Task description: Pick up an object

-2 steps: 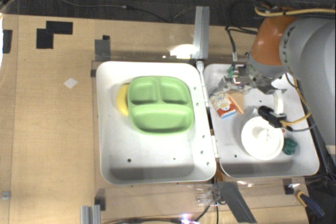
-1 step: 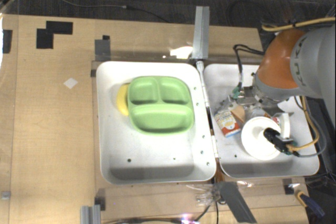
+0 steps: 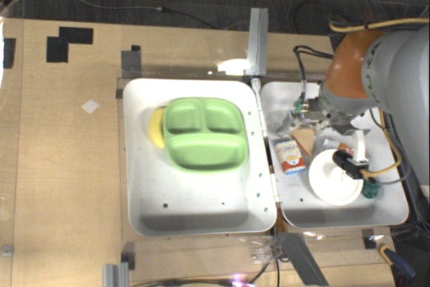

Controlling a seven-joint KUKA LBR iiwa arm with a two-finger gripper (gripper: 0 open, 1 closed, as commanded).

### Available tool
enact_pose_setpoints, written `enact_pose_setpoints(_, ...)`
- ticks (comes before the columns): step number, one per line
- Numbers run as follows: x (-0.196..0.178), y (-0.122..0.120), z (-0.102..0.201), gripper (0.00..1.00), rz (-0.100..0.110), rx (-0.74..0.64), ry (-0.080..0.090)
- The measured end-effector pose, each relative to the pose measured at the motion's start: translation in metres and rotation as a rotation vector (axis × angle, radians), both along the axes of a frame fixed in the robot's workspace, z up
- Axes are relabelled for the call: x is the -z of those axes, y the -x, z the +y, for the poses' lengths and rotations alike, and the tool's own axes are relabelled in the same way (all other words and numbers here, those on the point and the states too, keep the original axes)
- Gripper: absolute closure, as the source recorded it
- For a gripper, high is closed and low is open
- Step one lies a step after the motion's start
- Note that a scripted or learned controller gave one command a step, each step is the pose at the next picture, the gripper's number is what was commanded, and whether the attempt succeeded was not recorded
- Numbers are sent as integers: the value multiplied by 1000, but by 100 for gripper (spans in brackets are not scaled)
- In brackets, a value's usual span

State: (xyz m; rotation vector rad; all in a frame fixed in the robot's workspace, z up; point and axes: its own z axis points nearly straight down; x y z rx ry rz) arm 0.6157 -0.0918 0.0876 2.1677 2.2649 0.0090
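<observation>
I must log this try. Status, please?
Gripper low in right bin, fingers unclear. Small carton beside it, not lifted. White bowl close by.

my arm is a fat, smooth grey cylinder with a rounded orange band above the wrist. black cables loop along the band's left side, and a yellow cable runs over its top. the wrist below is a cluttered grey metal block with small fittings.
</observation>
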Motion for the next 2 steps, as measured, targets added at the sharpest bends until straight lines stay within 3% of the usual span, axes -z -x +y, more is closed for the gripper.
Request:
enact_pose_setpoints(1,-1,72,-17,0,-2,146,-1)
enact_pose_setpoints(2,-2,100,1,0,-12,130,-1)
